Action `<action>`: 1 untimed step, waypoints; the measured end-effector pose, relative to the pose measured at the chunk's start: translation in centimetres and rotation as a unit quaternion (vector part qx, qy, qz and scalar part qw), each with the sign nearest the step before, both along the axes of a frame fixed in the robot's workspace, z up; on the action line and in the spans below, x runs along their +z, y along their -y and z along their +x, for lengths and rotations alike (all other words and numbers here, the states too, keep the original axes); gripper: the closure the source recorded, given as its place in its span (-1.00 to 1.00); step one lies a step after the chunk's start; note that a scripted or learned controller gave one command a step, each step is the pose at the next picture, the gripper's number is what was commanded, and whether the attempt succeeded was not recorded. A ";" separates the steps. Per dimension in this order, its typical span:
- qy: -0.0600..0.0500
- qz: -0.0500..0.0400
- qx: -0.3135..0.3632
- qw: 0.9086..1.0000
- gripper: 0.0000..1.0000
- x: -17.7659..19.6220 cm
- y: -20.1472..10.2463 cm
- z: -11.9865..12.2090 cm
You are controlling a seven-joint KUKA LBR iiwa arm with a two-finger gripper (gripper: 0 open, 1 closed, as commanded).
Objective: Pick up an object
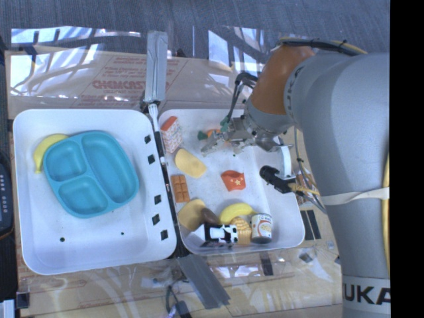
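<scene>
My gripper (pixel 220 140) is low in the back part of the right bin (pixel 281 207), below the arm's orange band. A small green and orange object (pixel 209 134) lies right beside its tip; whether they touch is unclear. Loose in the same bin are a red and white carton (pixel 172 133), a yellow wedge (pixel 190 163), a red-orange piece (pixel 232 179), a brown bar (pixel 179 187), a bread slice (pixel 190 212), a banana (pixel 236 211), a cow toy (pixel 220 234) and a small can (pixel 262 227).
The left bin (pixel 40 244) bears a blue divided plate (pixel 91 172) with a yellow banana shape (pixel 44 148) poking out at its left. A grey divider (pixel 156 71) runs between the bins. The arm's bulk covers the bench's right side.
</scene>
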State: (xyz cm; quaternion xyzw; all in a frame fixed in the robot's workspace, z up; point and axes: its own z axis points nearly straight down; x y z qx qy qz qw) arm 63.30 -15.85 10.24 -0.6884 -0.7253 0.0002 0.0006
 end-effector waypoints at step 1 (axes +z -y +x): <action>-0.001 0.000 0.010 1.000 -1.00 0.8 2.3 -6.6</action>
